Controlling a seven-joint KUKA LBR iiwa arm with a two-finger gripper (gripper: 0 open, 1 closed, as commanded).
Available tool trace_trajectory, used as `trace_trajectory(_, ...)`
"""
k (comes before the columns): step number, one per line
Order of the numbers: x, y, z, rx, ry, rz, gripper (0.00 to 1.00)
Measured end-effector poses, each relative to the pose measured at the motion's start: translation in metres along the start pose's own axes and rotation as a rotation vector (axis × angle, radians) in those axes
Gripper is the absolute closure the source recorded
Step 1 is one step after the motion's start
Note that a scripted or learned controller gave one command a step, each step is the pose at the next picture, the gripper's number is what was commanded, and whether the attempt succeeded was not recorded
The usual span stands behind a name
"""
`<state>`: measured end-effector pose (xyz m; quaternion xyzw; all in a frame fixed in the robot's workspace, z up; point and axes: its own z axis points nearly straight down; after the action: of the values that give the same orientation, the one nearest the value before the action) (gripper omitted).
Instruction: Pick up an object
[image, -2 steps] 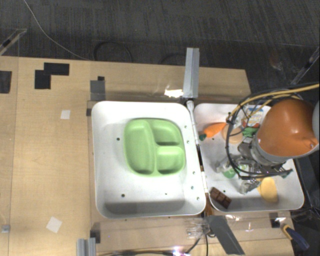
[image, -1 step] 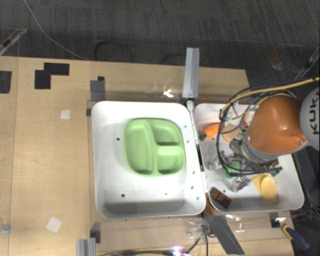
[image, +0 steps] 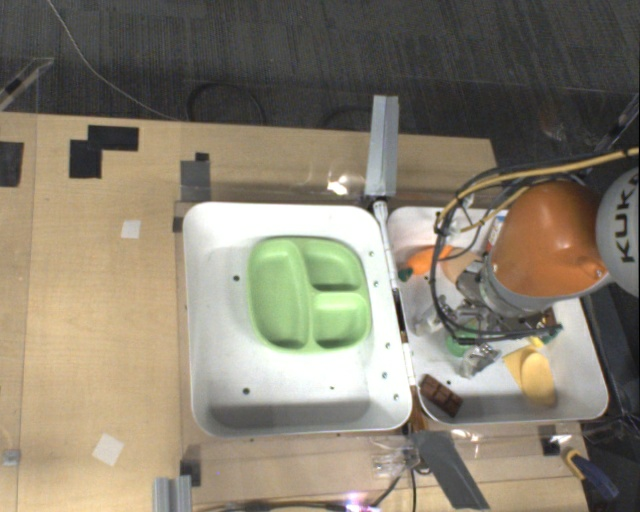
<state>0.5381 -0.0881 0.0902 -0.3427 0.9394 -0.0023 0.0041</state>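
We have our arm (image: 545, 240) low over the right bin (image: 598, 400), its wrist hiding the gripper, so we cannot tell its state. Candidates lie there: banana (image: 535, 372) near the front-right corner, brown block (image: 440, 395) at front-left. Green tray (image: 305, 292) fills the left bin (image: 215, 330).

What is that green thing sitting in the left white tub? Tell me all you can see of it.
The green tray is a pale lime, rounded-square dish that looks like moulded plastic. Raised ridges split it into three wells: one long one on its left, two smaller ones on its right. It lies flat, open side up, near the middle of the left bin, resting on the bin floor. Nothing else touches it, and its wells look bare.
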Motion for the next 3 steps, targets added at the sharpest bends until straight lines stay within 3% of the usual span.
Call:
trace_trajectory(1,-0.006,0.0,-0.01,0.005,-0.016,-0.002,1.0)
trace_trajectory(2,-0.007,-0.09,-0.104,-0.001,-0.001,-0.121,1.0)
trace_trajectory(3,-0.085,-0.107,-0.13,-0.007,-0.001,-0.021,1.0)
